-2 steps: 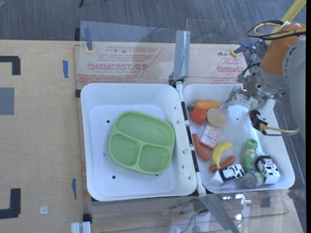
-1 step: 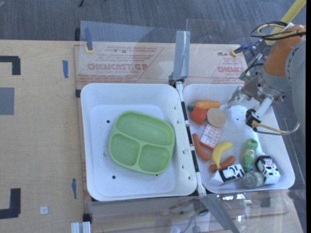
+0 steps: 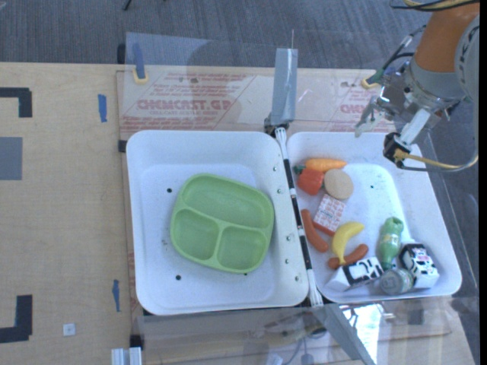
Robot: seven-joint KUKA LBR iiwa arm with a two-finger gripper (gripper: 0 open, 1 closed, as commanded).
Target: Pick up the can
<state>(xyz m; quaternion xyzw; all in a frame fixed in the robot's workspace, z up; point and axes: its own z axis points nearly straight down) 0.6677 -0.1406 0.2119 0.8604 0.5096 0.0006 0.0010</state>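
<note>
The can (image 3: 396, 282) is a small grey metal cylinder lying near the front edge of the right bin (image 3: 437, 204). It rests between a black-and-white carton (image 3: 363, 271) and a cow-patterned carton (image 3: 419, 262), just below a green bottle (image 3: 390, 239). My gripper (image 3: 379, 135) hangs over the bin's back right corner, far behind the can. It is open, and nothing is between its fingers.
The right bin also holds a carrot (image 3: 326, 163), a red pepper (image 3: 309, 181), a tan potato (image 3: 338, 184), a red-and-white box (image 3: 328, 213), sausages (image 3: 313, 231) and a banana (image 3: 346, 238). A green divided plate (image 3: 221, 223) sits in the left bin (image 3: 148, 166).
</note>
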